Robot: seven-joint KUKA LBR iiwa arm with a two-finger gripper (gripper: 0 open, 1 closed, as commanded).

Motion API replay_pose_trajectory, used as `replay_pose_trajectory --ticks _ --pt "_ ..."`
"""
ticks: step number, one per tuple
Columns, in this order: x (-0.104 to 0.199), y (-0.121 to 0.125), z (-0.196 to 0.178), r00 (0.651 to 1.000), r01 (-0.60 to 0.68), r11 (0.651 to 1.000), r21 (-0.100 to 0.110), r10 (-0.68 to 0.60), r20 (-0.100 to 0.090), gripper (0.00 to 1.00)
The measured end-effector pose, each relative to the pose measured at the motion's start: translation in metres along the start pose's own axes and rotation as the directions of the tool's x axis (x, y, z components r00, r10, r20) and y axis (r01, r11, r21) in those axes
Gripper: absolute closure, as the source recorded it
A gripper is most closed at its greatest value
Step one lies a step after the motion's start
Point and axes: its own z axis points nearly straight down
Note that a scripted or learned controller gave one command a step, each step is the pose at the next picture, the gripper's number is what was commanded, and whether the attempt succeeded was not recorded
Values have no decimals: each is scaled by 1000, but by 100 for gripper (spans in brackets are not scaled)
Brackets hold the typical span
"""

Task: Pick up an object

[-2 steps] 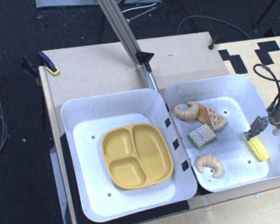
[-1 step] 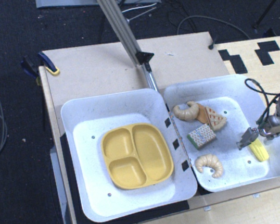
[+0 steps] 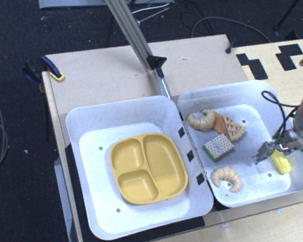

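The right bin (image 3: 251,114) holds several items. A tan croissant (image 3: 202,119) lies at its back, touching an orange waffle-patterned wedge (image 3: 230,127). A green speckled block (image 3: 219,147) sits in the middle, and a second croissant (image 3: 227,178) lies near the front. A small yellow piece (image 3: 282,163) rests by the bin's right wall. My gripper (image 3: 265,152) hangs low over the right side of this bin, just left of and above the yellow piece, with the arm entering from the right edge. Nothing shows between its tips.
The left bin (image 3: 91,155) carries a yellow three-compartment plate (image 3: 147,168). A slanted metal pole (image 3: 134,32) rises from the back where the bins meet. A black cable (image 3: 277,104) loops over the right bin's far right corner.
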Motion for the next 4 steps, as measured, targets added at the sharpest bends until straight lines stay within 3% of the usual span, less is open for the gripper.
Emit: replay_pose_trajectory --ticks 1,2,4 --pt "0 2 -12 1000 1 1000 -5 -1 1 100" --pt "8 3 -60 1000 7 1000 10 -7 -11 100" --pt "13 5 -138 1000 7 1000 9 -7 -10 100"
